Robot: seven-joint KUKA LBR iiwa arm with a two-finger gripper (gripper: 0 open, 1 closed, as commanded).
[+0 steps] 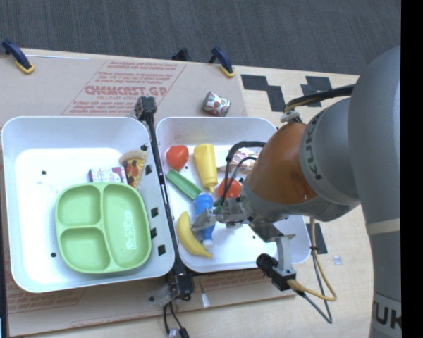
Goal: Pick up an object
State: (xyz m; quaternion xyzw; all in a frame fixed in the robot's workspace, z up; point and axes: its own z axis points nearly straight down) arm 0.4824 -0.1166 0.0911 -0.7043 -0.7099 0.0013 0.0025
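The grey two-finger gripper [210,220] sits low in the right white plastic bin [268,253], over a small blue bottle [202,206] — whether its fingers are apart or together cannot be told. A curved yellow plastic banana [189,236] lies just beside the bottle, a yellow squeeze bottle [205,164] farther back.

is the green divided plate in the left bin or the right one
In the left bin. The green divided plate lies flat on the floor of the left bin, near its front, with small packets behind it.
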